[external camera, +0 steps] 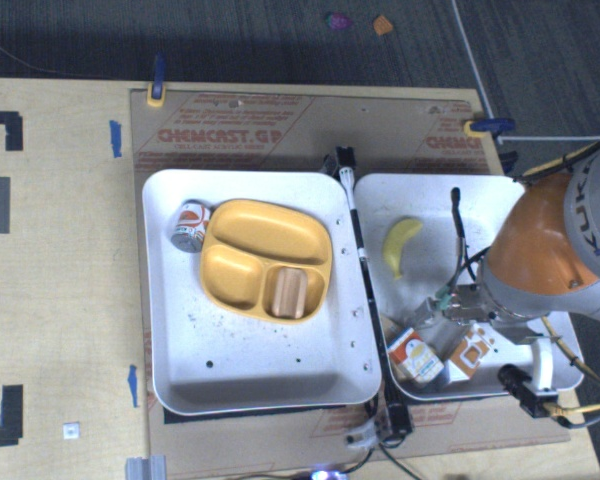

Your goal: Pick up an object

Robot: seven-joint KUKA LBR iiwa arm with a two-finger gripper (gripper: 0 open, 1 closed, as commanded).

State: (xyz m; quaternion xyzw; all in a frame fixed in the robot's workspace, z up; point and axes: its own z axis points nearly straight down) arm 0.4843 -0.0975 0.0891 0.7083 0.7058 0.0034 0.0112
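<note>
My gripper (pixel 443 309) hangs low over the right bin (pixel 435 193), under the arm's orange band (pixel 540 253). Just below it lie a small white and orange carton (pixel 416 358) and a smaller orange and white box (pixel 473 351), near the bin's front wall. A yellow banana (pixel 400 243) lies in the same bin, up and to the left of the gripper. I see nothing held between the fingers.
The left bin (pixel 180 368) holds a yellow divided plate (pixel 250 230) with a brown block (pixel 287 293) in its front right compartment. A small can (pixel 190 226) lies on its side at the plate's back left. Cables trail at the bench's front right.
</note>
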